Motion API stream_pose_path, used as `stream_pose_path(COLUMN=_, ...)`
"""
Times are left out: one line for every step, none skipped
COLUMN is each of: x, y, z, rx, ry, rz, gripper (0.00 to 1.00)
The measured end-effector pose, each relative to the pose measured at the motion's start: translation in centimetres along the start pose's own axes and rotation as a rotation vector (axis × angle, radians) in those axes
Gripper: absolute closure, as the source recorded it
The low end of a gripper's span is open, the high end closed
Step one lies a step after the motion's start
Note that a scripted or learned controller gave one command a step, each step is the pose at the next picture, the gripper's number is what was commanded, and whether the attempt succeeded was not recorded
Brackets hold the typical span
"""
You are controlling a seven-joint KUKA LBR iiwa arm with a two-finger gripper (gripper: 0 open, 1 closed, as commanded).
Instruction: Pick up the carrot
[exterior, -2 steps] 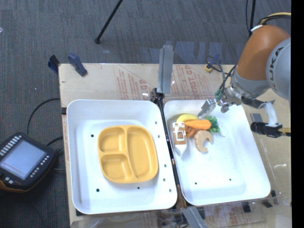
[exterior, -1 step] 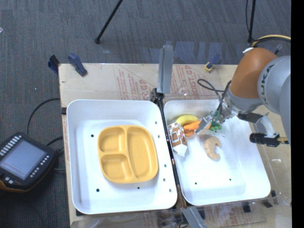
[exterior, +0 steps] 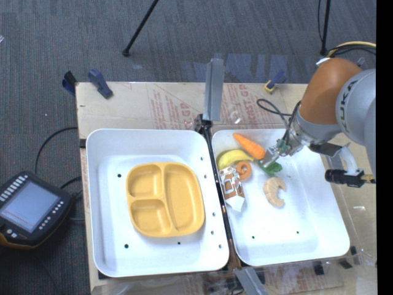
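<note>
Just left of the gripper (exterior: 277, 154), the carrot (exterior: 249, 145) lies slantwise, leafy end nearest; finger spread cannot be told.

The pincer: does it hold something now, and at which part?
It cannot be told. The pincer sits at the green leafy end of the carrot, but whether it grips that end is too small to see.

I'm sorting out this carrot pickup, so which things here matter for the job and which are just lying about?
Belongs to the job:
carrot, in the right bin
gripper, at the carrot's leafy end

Just lying about:
banana
croissant
small donut
packet
yellow divided plate in the left bin
</note>
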State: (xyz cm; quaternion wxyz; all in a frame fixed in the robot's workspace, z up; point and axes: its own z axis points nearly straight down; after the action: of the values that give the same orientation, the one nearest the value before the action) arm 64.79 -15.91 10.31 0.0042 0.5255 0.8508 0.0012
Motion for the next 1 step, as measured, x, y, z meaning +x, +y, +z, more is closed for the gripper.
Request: stream_pose_path(x=10.45, y=5.21, z=-8.88, rx=-0.002, ry=0.005, rz=0.079, gripper=1.00)
